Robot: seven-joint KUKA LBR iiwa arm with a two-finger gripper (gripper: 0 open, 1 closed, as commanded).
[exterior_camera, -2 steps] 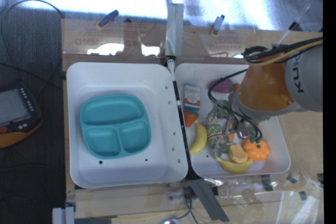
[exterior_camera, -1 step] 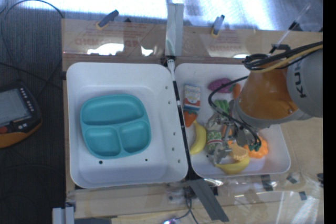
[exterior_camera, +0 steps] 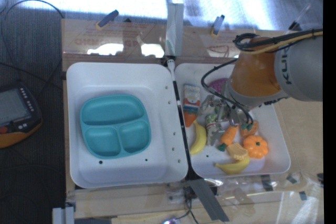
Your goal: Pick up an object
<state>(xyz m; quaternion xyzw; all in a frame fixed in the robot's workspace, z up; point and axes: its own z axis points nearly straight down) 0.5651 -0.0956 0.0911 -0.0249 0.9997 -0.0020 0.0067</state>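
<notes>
Two white bins side by side on the bench, split by a thin divider. In the left bin, just a teal plate with three compartments, lying flat near the middle. In the right bin, a heap of small things to pick from. Nearest the divider, a banana, curved and lying along the bin's left side. Above it a white carton with an orange piece just under it. Towards the near wall, a second banana, with a pumpkin just beside it on the right and a carrot tilted above it. By the far wall, a purple thing, partly hidden by the arm. Arm in from the right, orange band above the right bin, wrist pointing down into the heap. Gripper low among the things, between the first banana and the carrot, close to both. Too cluttered and blurred there to tell whether open or closed, or whether anything sits in its grasp. All the things seemingly resting on the bin floor.
</notes>
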